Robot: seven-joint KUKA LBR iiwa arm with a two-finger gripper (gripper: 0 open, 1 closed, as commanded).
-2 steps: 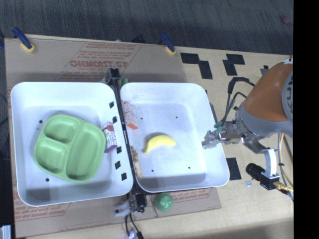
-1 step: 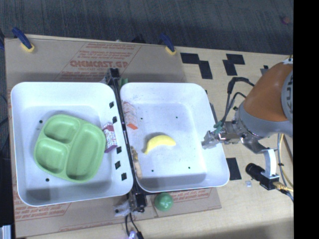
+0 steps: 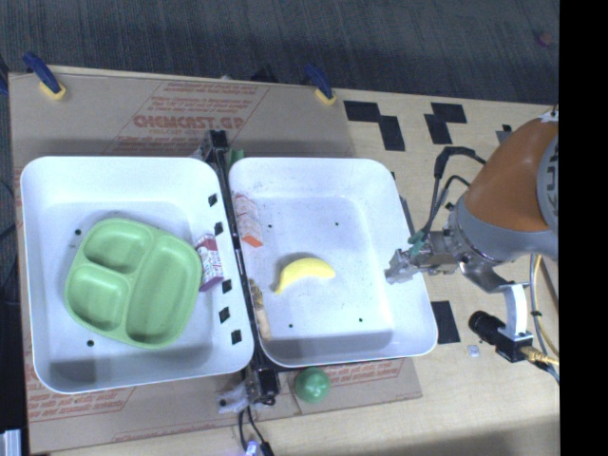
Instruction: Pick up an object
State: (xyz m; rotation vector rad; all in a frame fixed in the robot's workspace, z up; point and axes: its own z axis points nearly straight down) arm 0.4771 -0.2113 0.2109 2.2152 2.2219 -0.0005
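A yellow banana (image 3: 304, 273) lies near the middle of the right bin (image 3: 380, 183). A green divided plate (image 3: 131, 278) sits in the left bin (image 3: 57, 183), with a small purple-and-white packet (image 3: 210, 259) at its right side. My gripper (image 3: 404, 264) hangs over the right bin's right rim, well to the right of the banana, and nothing shows between its fingers. The arm's grey body and orange band (image 3: 513, 193) come in from the right.
A small orange scrap (image 3: 251, 240) and a printed wrapper (image 3: 245, 214) lie along the right bin's left wall. A green ball (image 3: 311, 384) rests on the cardboard in front of the bins. Blue clamps (image 3: 45, 74) hold the cardboard's back edge.
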